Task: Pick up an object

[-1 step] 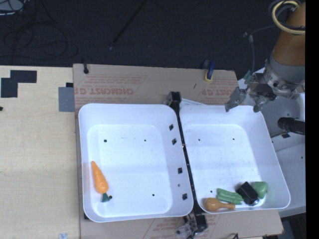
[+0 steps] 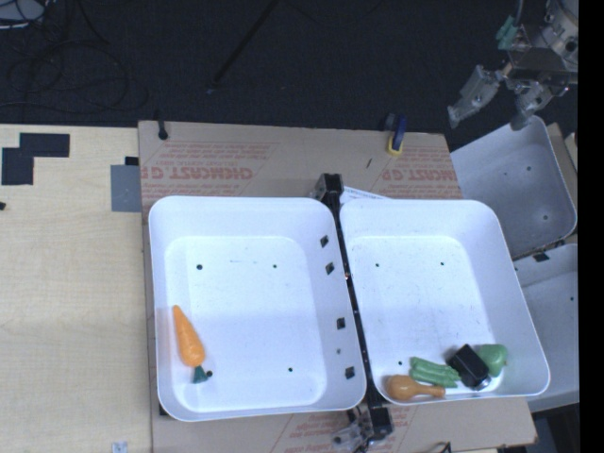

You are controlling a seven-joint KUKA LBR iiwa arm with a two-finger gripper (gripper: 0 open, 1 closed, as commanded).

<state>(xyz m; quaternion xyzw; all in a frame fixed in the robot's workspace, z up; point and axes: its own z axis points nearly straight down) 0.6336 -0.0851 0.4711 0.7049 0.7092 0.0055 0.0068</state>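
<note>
Pincer (image 2: 498, 94) raised at the far right corner of the scene, well clear of both bins, its two fingers spread apart with nothing between them. The nearest candidates lie below it toward the camera, clustered in the near corner of the right bin (image 2: 429, 217): a green pod (image 2: 434, 371), a black block (image 2: 469, 365), a green piece (image 2: 493, 355) and a tan gourd (image 2: 413, 388). The pod's long axis runs roughly left to right. An orange carrot (image 2: 188, 337) lies far to the pincer's left, in the left bin (image 2: 236, 213).
</note>
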